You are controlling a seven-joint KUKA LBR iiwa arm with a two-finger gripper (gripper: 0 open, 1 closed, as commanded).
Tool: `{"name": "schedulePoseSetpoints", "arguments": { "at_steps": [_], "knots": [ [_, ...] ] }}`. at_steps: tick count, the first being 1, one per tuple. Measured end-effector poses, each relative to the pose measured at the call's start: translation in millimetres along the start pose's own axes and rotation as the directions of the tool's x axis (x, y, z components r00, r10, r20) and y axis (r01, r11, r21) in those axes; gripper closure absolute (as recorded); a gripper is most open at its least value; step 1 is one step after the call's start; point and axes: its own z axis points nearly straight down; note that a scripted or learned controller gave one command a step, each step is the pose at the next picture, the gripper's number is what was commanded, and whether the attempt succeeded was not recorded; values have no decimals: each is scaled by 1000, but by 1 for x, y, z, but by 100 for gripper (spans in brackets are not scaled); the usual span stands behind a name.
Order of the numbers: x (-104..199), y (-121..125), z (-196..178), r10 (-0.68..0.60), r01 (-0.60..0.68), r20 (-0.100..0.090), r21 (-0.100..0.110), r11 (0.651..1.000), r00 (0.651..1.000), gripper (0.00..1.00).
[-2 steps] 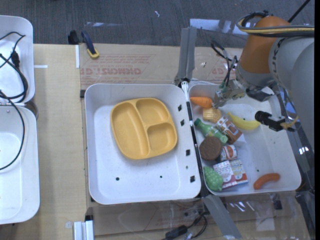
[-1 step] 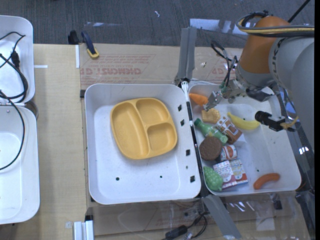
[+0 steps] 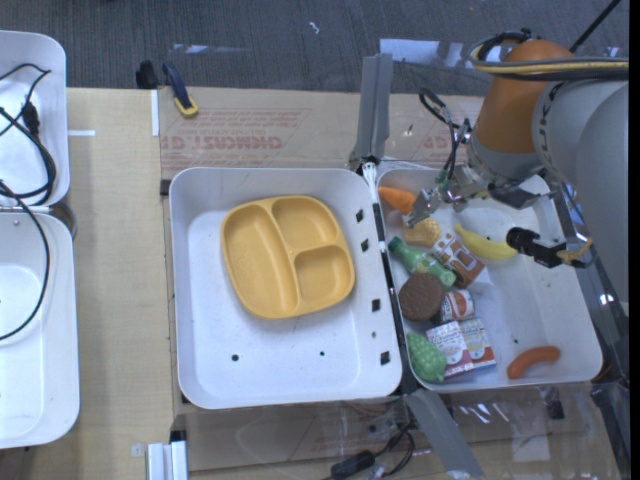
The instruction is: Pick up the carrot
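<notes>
The carrot [image 3: 397, 198], a short orange piece, lies in the far left corner of the right bin [image 3: 560, 313], close to the wall between the bins. My gripper [image 3: 436, 196] hangs low over that bin just to the right of the carrot, near its thick end. Whether it touches the carrot is unclear from this slant. The grey arm with its orange band [image 3: 516, 103] comes in from the upper right and hides the bin's far right corner.
Packed near the carrot are a yellow chunk [image 3: 422, 232], a banana [image 3: 485, 245], a green bottle [image 3: 420, 260], a brown disc [image 3: 422, 295], a small can [image 3: 458, 305], a green-and-white packet [image 3: 455, 350] and a sausage [image 3: 533, 361]. The left bin [image 3: 200, 348] holds a yellow divided plate [image 3: 290, 256].
</notes>
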Motion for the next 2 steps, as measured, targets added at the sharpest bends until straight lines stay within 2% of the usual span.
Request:
{"name": "schedulePoseSetpoints", "arguments": {
  "at_steps": [1, 2],
  "knots": [
    [-1, 2, -12, 1, -1, 2, -7, 1000, 1000, 100],
    [-1, 2, -12, 1, -1, 2, -6, 1000, 1000, 0]
  ]
}}
